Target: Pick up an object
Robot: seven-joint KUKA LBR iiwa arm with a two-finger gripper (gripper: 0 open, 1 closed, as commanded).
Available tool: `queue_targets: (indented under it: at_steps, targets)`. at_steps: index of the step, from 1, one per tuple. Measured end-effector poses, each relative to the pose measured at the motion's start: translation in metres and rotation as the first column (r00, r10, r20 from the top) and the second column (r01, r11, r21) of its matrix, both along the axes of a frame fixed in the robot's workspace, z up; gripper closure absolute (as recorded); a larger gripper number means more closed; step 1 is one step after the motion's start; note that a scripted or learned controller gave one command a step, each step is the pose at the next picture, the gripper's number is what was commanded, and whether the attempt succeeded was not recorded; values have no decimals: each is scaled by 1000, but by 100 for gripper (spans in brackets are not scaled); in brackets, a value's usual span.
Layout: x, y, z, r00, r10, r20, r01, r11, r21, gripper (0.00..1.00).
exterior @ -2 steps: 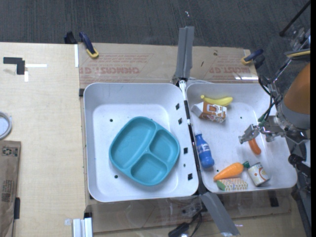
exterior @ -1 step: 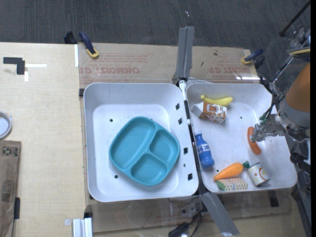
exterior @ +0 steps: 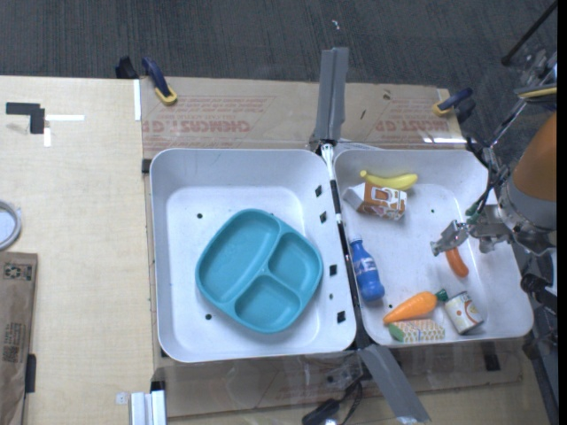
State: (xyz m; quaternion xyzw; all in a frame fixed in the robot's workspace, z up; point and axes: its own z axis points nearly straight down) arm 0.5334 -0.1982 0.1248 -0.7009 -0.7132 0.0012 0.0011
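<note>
My gripper (exterior: 462, 240) hangs over the right side of the right bin (exterior: 416, 237), its fingers (exterior: 441, 243) spread open. A small orange-red sausage-shaped piece (exterior: 456, 262) lies on the bin floor just below and between them; nothing is gripped. Further objects in this bin: a yellow banana (exterior: 390, 180) and an orange-and-white carton (exterior: 383, 202) at the back, a blue bottle (exterior: 366, 271) along the left wall, a toy carrot (exterior: 412, 306), a small can (exterior: 462, 312) and a speckled flat pack (exterior: 418, 330) at the front.
The left bin (exterior: 177, 237) holds a blue divided plate (exterior: 259, 271). A grey divider post (exterior: 332, 96) stands behind the seam between the bins. Clamps (exterior: 159, 82) sit on the cardboard at the back. The arm's orange band (exterior: 540, 162) is at the right edge.
</note>
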Motion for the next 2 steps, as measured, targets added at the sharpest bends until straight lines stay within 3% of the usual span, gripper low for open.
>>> queue_targets:
  at_steps: [1, 2]
  targets:
    - [-21, -9, -34, 1000, 13, -1, -13, 1000, 7, 0]
    - [-21, -10, -25, 1000, 10, 1, -10, 1000, 3, 100]
